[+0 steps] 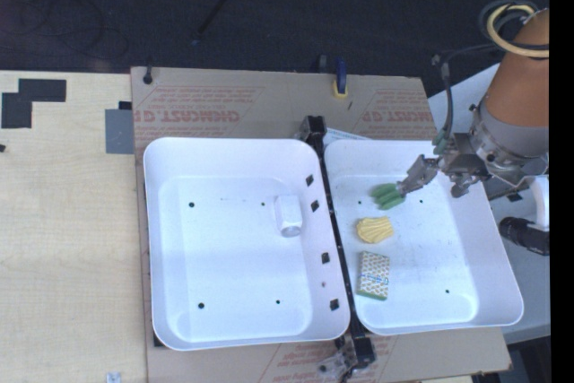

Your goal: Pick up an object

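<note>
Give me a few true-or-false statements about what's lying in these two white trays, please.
1. The left tray holds a small white cylinder. True.
2. The yellow object lies in the left tray. False: it lies in the right tray.
3. The tool is over the right tray, close to the green object. True.
4. The patterned packet sits above the green object in the picture. False: it sits below the yellow object, nearest the front edge.
5. The right tray holds three objects. True.
</note>
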You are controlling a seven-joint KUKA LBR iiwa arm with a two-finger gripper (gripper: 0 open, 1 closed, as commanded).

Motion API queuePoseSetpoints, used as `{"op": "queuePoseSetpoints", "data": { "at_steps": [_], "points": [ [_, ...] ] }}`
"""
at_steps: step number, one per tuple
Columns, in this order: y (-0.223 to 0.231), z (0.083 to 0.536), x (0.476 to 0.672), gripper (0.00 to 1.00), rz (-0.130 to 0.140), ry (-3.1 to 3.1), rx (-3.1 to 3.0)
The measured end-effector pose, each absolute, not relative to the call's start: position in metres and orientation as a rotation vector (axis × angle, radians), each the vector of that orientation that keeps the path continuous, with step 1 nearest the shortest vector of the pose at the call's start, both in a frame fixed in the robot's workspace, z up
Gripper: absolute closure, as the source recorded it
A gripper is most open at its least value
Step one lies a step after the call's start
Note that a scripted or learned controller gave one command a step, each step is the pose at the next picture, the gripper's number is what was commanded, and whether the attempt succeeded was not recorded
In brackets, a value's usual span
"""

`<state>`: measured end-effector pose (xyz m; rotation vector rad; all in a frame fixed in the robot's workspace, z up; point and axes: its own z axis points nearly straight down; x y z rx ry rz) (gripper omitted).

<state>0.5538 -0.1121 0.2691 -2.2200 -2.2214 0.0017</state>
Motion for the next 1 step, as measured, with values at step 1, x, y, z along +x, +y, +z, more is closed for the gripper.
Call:
{"op": "queuePoseSetpoints", "data": {
  "at_steps": [1],
  "points": [
    [-0.1125,0.2786,0.5537,1.00,0.003,-2.221,-2.218]
  ]
}}
